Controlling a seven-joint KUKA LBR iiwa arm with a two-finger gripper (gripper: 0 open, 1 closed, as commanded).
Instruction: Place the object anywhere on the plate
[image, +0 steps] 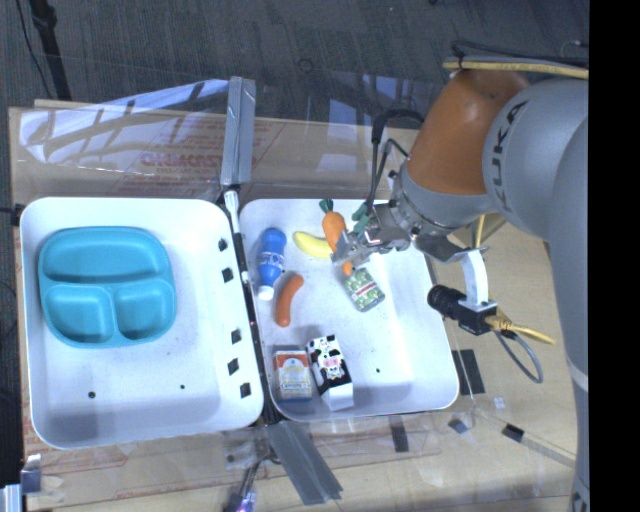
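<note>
My gripper (352, 248) hangs over the right bin's (420, 385) far edge, touching the orange toy carrot (333, 228); grip state: cannot tell. The blue three-compartment plate (105, 283) sits in the left bin's (130, 415) far left corner.

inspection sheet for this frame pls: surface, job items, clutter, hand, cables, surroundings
Surface: two white bins, left bin and right bin, side by side on the bench.
Job's things: blue plate, three compartments, in the left bin, nothing on it. Which object is the target, cannot tell.
Clutter: in the right bin, blue bottle, banana, carrot, sausage, small packet, orange carton, cow-print carton.
Hand: hand low over the right bin, among carrot, banana and packet; whether it grips anything, cannot tell.
Cables: yellow cable from a black fitting right of the bin.
Surroundings: clear sheet behind the bins, dark floor.
</note>
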